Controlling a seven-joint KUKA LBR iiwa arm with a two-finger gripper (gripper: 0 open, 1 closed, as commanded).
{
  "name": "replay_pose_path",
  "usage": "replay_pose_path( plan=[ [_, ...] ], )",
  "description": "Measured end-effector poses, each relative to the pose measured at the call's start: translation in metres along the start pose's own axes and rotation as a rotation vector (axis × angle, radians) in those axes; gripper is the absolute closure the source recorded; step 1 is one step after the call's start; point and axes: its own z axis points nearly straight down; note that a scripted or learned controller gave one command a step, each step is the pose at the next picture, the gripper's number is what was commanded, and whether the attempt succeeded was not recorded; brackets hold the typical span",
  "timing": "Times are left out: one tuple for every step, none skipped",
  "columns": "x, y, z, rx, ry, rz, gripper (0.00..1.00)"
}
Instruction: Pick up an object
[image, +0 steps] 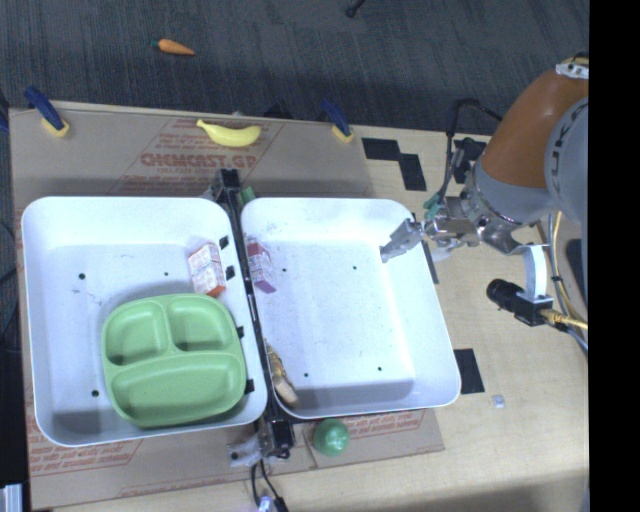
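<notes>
reaching in from the right, grey arm (530, 170) with a glossy orange band sits over the right edge of the right bin (345, 390). gripper (400, 243) is a small grey metal piece at that bin's upper right rim, looks slightly parted, nothing between its fingers, tip just above or touching the rim, hard to say which. both bins are shallow, white, smooth plastic with rounded corners, side by side on brown printed cardboard (180, 155). left bin (50, 230) holds a matte green compartment tray (175, 357), rounded square, three sections, and a small red-white packet (206, 268) just above it. another red-white packet (259, 264) lies at the right bin's left wall. a tan lumpy item (281, 381) sits at that bin's lower left corner, too small to identify. yellow banana (229, 132) lies on the cardboard above the bins, a green ball (331, 436) below them. an orange carrot-like piece (176, 46) lies on the dark floor.
</notes>
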Motion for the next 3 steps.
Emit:
replay_pose_path(
  plan=[
    [0.0000, 0.0000, 0.0000, 0.000, 0.000, 0.000, 0.00],
    [0.0000, 0.0000, 0.0000, 0.000, 0.000, 0.000, 0.00],
    [0.0000, 0.0000, 0.0000, 0.000, 0.000, 0.000, 0.00]
  ],
)
